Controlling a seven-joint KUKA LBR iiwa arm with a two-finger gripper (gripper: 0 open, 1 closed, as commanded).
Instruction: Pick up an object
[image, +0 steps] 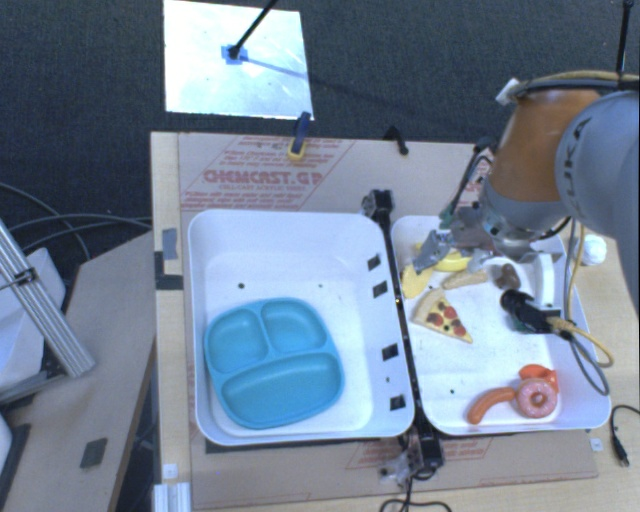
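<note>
You had the grey, orange-banded arm (560, 150) low over the right-hand shallow white bin (585, 405), its gripper (437, 248) over the yellow banana-shaped toy (447, 263); whether it was apart or together, I couldn't tell. The pizza-slice toy (443, 316) lay just beside, so a slightly off descent risked nudging both and closing on nothing.

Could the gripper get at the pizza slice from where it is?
Probably yes. The pizza slice lies flat with bare bin floor around it, just below the gripper, and nothing sits on top of it.
</note>
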